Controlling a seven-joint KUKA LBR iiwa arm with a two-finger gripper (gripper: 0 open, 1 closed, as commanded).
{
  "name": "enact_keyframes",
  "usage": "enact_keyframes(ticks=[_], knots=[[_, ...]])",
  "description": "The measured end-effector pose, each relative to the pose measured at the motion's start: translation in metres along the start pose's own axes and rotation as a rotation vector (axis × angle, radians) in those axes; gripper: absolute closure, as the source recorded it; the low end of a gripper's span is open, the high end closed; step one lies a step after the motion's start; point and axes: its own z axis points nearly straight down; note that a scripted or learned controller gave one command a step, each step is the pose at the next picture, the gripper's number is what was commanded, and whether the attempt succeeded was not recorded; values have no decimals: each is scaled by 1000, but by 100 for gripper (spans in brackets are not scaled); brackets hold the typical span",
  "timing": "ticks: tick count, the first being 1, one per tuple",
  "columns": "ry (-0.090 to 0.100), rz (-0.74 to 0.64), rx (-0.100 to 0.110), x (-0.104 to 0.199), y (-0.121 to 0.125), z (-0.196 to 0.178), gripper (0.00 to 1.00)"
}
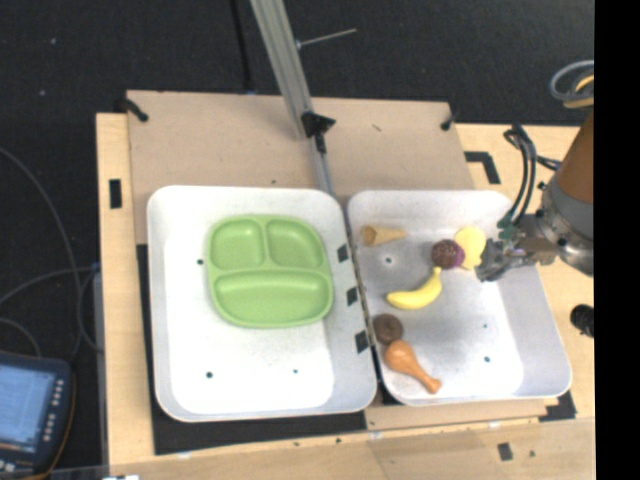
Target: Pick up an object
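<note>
The right bin (520, 353) holds several toy foods. A yellow lemon-like piece (471, 241) lies beside a dark purple ball (448, 254). Below them sits a yellow banana (417, 293). A small cone (381, 234) rests near the bin's upper left. A brown round piece (387, 327) and a tan drumstick (409, 363) lie near the lower left. My gripper (492, 264) hangs low over the bin just right of the lemon piece, reaching in from the right. Whether anything sits between its tips is hard to tell at this size.
The left bin (180, 368) carries a green divided plate (270, 271). A metal pole (285, 53) slants up from between the bins at the back. A tablet (30, 408) lies off the bench at lower left.
</note>
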Motion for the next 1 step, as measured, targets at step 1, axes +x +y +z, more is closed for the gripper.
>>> enact_keyframes(ticks=[1], knots=[[0,1,1,47,11,11,100]])
